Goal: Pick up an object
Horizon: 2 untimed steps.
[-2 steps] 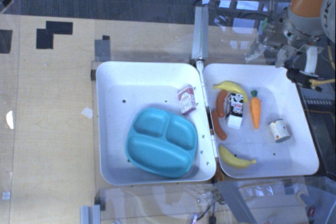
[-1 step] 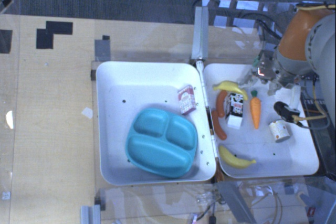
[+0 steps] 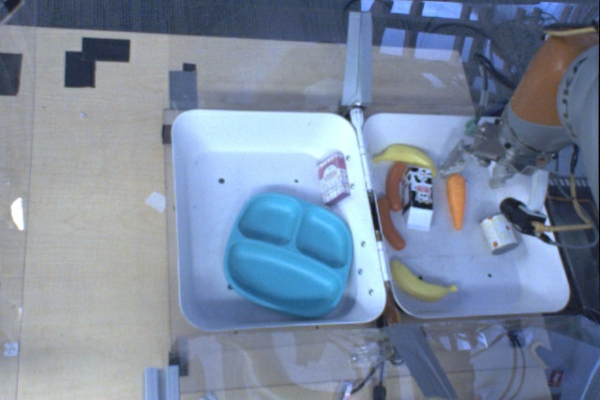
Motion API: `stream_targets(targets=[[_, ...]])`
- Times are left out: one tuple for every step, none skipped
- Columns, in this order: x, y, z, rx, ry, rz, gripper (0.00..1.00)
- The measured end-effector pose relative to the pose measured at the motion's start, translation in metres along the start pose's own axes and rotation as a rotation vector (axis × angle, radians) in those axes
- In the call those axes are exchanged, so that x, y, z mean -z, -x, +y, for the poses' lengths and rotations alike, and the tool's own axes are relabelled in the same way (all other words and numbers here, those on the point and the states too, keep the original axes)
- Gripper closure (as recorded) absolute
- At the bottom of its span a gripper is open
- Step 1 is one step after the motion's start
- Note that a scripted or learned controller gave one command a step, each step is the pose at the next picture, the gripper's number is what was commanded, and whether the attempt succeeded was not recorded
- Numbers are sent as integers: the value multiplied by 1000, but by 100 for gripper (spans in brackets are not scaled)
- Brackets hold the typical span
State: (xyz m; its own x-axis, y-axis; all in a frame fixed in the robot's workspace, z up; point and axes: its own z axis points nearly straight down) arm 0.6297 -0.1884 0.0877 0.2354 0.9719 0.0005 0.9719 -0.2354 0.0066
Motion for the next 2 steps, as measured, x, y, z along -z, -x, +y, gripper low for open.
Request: stream_targets(targets=[[12,-2,2,2,7,2,100],[155,-65,-115,-53,-2,1,100]])
